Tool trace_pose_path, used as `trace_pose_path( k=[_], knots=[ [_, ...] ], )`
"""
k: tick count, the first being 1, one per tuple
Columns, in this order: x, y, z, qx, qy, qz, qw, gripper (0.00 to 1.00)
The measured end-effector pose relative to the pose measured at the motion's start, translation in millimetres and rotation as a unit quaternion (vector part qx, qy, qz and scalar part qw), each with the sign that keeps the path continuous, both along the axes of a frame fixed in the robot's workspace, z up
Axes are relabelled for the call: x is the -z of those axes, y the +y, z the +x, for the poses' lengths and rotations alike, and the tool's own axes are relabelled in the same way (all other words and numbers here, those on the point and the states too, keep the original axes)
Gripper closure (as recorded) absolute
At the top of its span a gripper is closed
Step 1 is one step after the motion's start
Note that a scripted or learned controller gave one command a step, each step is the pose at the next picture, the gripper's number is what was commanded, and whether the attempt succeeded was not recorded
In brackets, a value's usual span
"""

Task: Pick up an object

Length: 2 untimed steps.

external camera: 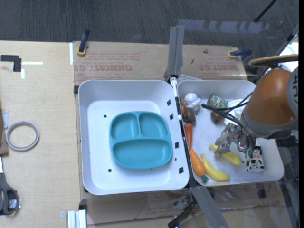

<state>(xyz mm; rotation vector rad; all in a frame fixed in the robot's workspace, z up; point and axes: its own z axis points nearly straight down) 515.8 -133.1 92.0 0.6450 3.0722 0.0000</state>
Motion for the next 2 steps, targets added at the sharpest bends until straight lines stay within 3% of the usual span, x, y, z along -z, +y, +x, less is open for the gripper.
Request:
trace_pose_path(
  k=[1, 2],
  knots=[
    [-135, 35, 46, 0.018, 0.000, -0.0003, 0.9998, 1.00],
    [-14, 25, 48, 0.031, 0.002, -0.0001, 0.9995, 1.00]
  ],
)
